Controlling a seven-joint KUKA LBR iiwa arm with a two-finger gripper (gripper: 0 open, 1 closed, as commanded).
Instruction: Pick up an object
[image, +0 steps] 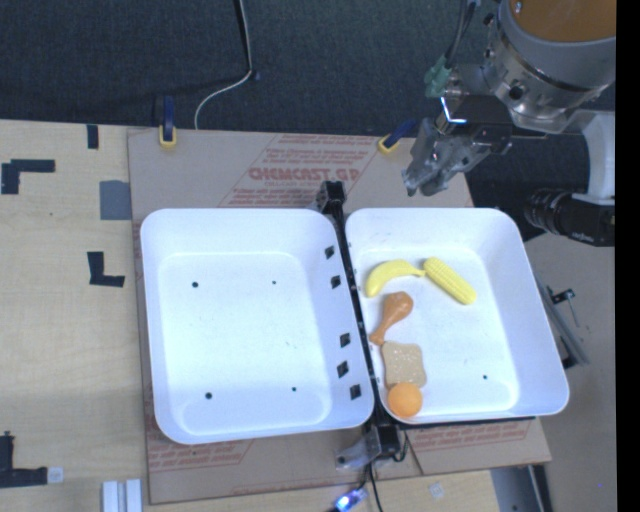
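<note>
Left bin (240, 330): bare white floor with a few dark dots, nothing to pick from.
Divider (343, 300): black clips along the seam where the two bins touch.
Right bin (500, 300): all the objects lie toward its left half.
Banana (392, 274): near the seam, just beside the corn cob (450, 281).
Drumstick (391, 316): below the banana, angled down toward the toast (404, 363).
Orange (404, 401): touching the toast, tight against the near rim.
Hand (432, 172): hanging above the right bin's far edge, nothing in it; whether it is open I cannot tell.
Advice: I'd go for the corn cob, which has the most free floor, dropping straight down and closing across its narrow width.
</note>
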